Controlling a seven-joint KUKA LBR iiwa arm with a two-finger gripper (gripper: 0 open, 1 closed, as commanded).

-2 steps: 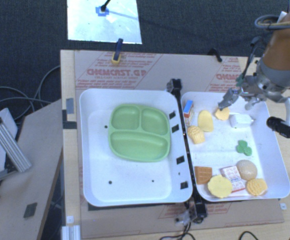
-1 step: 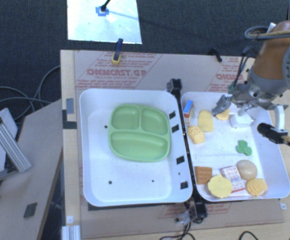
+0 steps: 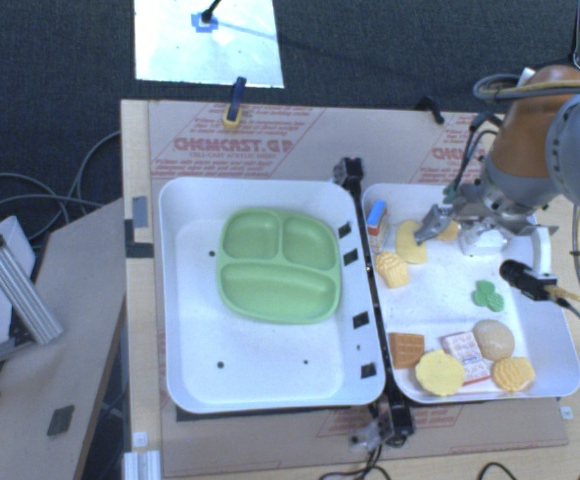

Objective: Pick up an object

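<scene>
Approach step: gripper (image 3: 440, 223) low in right bin (image 3: 560, 363), can't tell grip state, pale yellow piece (image 3: 410, 241) just below-left of tips, nxt needs centring over it & closing.

Single fixed overhead camera, high above the bench (image 3: 270, 133), tilted down at a slant, taking in the left bin (image 3: 185, 298) and right bin (image 3: 560, 363) entire, arm (image 3: 545, 138) entering from right.
</scene>
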